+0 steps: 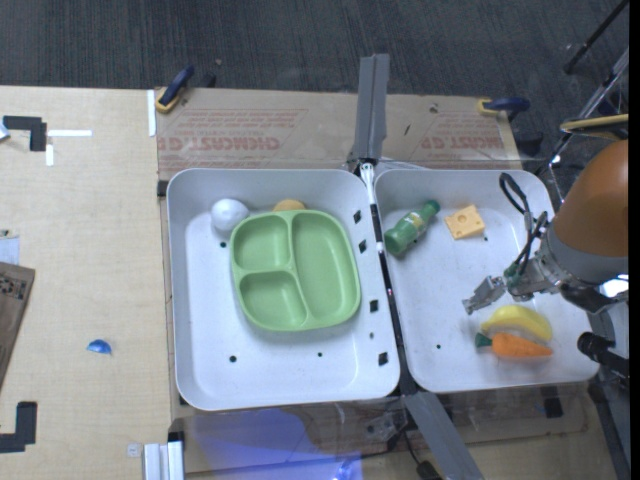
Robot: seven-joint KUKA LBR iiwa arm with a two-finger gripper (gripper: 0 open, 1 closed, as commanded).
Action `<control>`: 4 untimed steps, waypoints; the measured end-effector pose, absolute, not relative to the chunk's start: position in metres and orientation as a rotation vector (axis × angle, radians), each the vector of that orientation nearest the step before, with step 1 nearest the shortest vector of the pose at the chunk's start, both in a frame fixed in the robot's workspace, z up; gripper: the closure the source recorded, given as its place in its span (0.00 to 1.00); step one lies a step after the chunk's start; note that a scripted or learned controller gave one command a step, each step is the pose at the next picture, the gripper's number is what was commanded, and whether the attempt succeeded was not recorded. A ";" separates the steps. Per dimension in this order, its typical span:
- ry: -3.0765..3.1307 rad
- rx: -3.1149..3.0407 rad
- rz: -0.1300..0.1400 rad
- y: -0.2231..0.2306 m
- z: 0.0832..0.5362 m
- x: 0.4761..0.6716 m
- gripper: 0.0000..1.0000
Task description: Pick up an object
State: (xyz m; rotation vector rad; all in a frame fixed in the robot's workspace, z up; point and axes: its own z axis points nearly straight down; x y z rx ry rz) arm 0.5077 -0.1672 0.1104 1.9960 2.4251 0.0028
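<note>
The pale wooden bench (80, 268) carries two shallow white plastic bins set edge to edge, so that anything in either lies within the arm's reach. The left bin (200, 368) holds the biggest item, a light green three-compartment plastic tray (296, 268), lying flat near the bin's middle. A small white ball (228, 211) sits just beside the tray's upper left corner, and a bit of something yellow-orange (289, 206) peeps over the tray's top edge, too hidden to name.

The right bin (440, 318) holds the smaller toys, scattered loosely as if for picking: a green plastic bottle (411, 227) lying on its side near the divider, a flat orange-yellow cheese-like square (464, 222) close by, and, near the lower right corner, a yellow plastic banana (517, 321) resting against an orange plastic carrot (520, 345).

The grey arm with its orange band (600, 203) leans in from the right, its wrist tilted down and leftward so the pincer (484, 296) reaches the bin floor just left of the banana. The pincer looks slightly spread with nothing between its fingers, its tips low over bare white plastic. My judgement is that the banana or the carrot, the nearest things, is the likely target, and neither is yet grasped.
</note>
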 end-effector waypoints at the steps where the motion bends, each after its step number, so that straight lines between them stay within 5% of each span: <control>1: 2.509 1.896 -0.001 -0.166 0.089 0.478 0.00; 2: 2.504 1.903 -0.004 -0.168 0.095 0.479 1.00; 3: 2.610 1.754 -0.005 -0.130 0.243 0.503 1.00; 4: 2.503 1.909 -0.006 -0.137 0.215 0.505 1.00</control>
